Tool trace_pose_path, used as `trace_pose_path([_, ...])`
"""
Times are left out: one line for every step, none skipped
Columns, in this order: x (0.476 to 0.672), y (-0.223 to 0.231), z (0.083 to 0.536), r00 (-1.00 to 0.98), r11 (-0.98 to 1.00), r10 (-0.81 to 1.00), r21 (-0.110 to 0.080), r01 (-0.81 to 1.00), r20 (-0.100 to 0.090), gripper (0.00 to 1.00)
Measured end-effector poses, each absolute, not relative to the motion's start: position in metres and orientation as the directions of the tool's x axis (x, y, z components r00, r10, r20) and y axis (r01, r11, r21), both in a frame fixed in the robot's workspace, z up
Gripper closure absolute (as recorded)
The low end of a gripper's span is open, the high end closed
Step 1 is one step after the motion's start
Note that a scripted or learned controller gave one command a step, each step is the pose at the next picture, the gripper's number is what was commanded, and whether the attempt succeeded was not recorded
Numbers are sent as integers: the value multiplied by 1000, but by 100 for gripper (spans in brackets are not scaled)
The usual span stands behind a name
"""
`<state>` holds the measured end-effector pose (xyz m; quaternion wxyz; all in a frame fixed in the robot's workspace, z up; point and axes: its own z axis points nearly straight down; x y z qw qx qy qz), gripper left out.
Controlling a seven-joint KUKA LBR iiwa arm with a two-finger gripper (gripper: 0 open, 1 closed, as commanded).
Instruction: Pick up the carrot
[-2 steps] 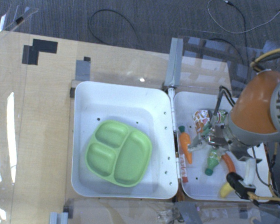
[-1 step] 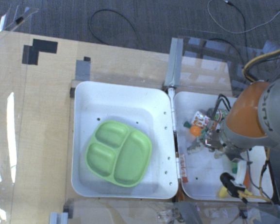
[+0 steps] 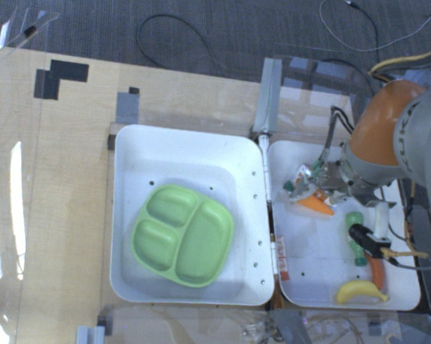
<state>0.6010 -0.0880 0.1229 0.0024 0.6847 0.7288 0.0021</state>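
The carrot (image 3: 317,205), an orange wedge with a bit of green at its left end, lies in the upper left part of the right bin (image 3: 307,277). My gripper (image 3: 311,180) hangs right over its upper edge, reaching in from the right beneath the orange-banded wrist. The gripper's metal tip overlaps the carrot's leafy end, and whether it touches the carrot is unclear.
A yellow banana (image 3: 361,292) lies near the right bin's front edge, with a slim orange-red piece (image 3: 377,273) and small green pieces (image 3: 355,219) above it. A green divided plate (image 3: 184,236) rests in the left bin (image 3: 134,160). The bin divider (image 3: 267,202) runs just left of the carrot.
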Motion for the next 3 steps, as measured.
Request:
trace_pose_path([606,-91,89,-124,124,992,10,992,-3,0])
trace_pose_path([608,-89,101,-127,127,992,13,992,-1,100])
trace_pose_path([628,-121,188,-31,31,1000,8,999,-2,100])
